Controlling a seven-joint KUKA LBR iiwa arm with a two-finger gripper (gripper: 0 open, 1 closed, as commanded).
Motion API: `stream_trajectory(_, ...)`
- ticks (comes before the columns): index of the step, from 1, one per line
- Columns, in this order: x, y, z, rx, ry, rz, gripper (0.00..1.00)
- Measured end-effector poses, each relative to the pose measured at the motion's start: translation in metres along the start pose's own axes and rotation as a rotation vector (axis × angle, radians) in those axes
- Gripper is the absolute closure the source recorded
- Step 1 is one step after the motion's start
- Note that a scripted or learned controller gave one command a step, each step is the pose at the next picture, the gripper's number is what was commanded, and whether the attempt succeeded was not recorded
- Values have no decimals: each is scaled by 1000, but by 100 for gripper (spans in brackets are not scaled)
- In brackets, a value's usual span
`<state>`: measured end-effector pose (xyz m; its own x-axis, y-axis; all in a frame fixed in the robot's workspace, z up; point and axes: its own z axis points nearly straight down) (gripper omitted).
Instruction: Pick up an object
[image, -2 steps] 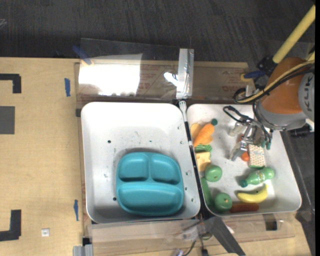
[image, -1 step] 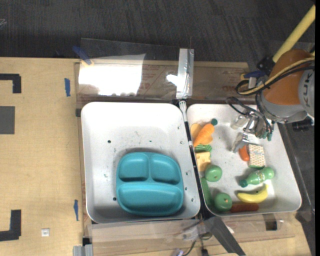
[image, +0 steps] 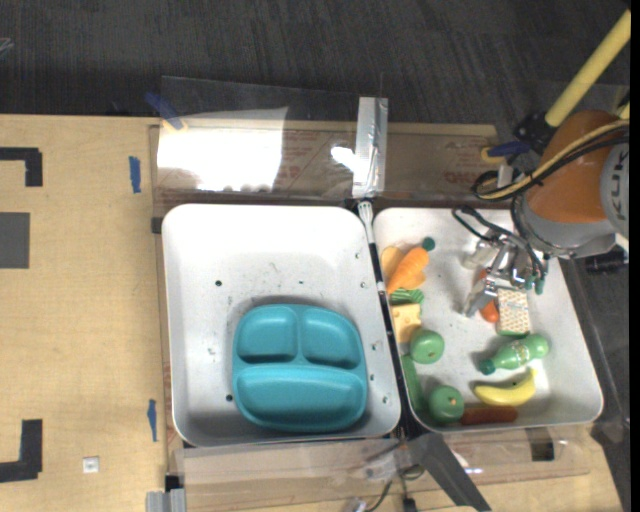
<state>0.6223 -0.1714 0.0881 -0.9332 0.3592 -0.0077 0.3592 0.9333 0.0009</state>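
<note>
My gripper (image: 487, 290) hangs in the upper right part of the right bin (image: 585, 385), reaching in from the right. Just beneath its tip lie a small orange-red piece (image: 489, 311) and a beige waffle-like block (image: 514, 312). An orange carrot (image: 406, 267) lies at the bin's upper left, with a yellow cheese wedge (image: 405, 321) below it. Two green round fruits (image: 427, 347) (image: 446, 402) sit along the left side. A green bottle-shaped toy (image: 513, 353) and a yellow banana (image: 506, 391) lie at the lower right.
The left bin (image: 190, 250) holds a teal divided plate (image: 298, 368) at its front. A small teal bit (image: 428, 243) lies near the right bin's far wall. A clear plastic sheet (image: 260, 150) lies behind the bins. Yellow cables (image: 520, 170) trail by the arm.
</note>
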Motion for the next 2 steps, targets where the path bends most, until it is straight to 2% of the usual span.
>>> stream_trajectory(1,-4,1,-15,-1,-16,-1,100)
stream_trajectory(2,-4,1,-14,0,-14,-2,0)
